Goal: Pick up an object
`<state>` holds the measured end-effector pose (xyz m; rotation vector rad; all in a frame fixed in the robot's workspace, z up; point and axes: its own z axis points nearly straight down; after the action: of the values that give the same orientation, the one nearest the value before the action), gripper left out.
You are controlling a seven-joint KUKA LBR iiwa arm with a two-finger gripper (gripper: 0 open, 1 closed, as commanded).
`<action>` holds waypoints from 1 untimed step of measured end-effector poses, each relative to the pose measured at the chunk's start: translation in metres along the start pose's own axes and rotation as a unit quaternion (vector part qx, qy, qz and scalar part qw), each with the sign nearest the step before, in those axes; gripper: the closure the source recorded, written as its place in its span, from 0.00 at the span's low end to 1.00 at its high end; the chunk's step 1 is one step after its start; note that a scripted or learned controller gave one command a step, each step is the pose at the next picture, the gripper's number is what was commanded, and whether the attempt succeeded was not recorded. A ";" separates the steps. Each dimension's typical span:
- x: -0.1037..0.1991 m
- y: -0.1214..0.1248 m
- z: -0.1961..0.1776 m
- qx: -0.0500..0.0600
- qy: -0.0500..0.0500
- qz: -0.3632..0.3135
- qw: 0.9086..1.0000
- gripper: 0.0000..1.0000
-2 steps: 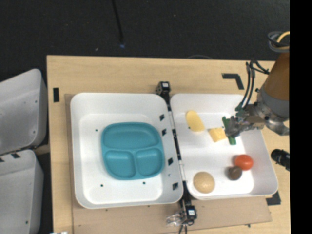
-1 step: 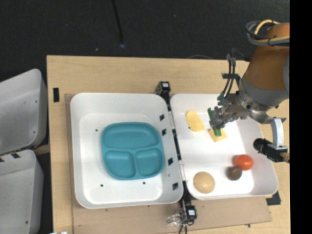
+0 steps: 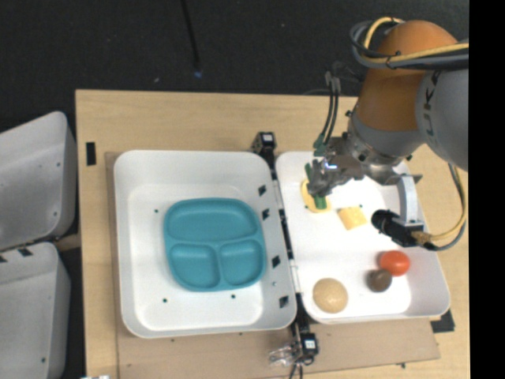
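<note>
Nearby, yellow block (image 3: 352, 217), tomato (image 3: 395, 262).

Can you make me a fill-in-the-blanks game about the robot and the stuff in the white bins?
1. The teal tray with three sections lies in the ____ bin.
2. The claw hovers over a small ____ and green object.
3. Beside the dark brown ball sits a ____ ball.
4. The tan ball lies near the right bin's ____ edge.

Missing words: left; yellow; red; front

Single fixed overhead view, slanting down over both bins (image 3: 126, 212).
</note>
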<state>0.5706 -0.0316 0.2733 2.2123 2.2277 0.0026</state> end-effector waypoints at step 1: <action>0.036 0.027 0.007 0.000 -0.001 0.002 1.000 1.00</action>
<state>0.5975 0.0047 0.2660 2.2150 2.2235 0.0011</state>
